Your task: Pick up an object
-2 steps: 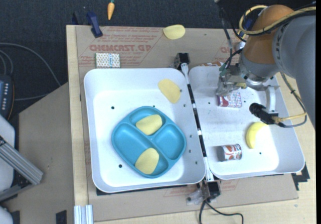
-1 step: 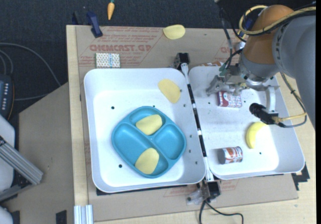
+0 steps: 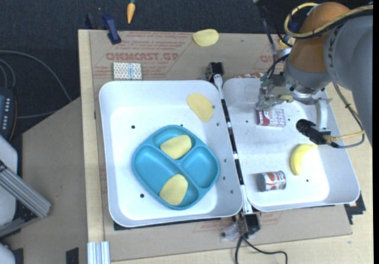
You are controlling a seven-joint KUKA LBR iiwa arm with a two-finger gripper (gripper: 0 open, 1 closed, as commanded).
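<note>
Gripper (image 3: 267,102) hangs over right bin (image 3: 331,195), far edge, just above a red/white packet (image 3: 272,117); can't tell its state, nothing seen pinched. Banana (image 3: 301,158) near the bin's right edge, can (image 3: 272,181) on its side by the near edge. Left bin (image 3: 112,138): blue tray (image 3: 204,168) w/ two yellow pieces (image 3: 176,146) in compartments; another yellow slice (image 3: 200,106) at far right corner.
</note>
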